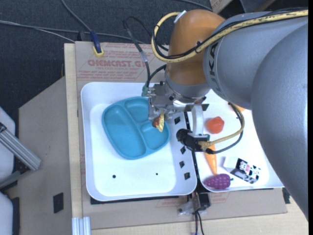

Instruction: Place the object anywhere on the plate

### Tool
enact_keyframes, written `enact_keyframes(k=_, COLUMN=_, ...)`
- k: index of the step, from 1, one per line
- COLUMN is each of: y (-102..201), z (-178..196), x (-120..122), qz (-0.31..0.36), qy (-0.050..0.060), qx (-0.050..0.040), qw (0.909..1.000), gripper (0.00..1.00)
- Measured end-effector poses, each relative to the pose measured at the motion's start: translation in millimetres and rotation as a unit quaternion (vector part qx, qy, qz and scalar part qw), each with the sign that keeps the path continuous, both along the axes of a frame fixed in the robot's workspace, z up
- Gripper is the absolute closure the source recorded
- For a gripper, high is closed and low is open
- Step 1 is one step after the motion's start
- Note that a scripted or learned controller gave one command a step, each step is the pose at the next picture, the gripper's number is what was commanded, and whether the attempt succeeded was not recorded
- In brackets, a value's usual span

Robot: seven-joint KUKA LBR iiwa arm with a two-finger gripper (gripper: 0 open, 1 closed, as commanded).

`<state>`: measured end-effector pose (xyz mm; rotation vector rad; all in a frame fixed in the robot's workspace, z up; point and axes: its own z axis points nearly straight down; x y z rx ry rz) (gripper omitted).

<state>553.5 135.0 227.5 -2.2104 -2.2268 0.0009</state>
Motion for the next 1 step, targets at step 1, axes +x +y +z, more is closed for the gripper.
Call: enact_keyframes(k=1, y=-3.8, z=0.6, x=0.7, qz=-0.003, qy=0.0, qx=-0.001, qw=1.0, gripper=0.0)
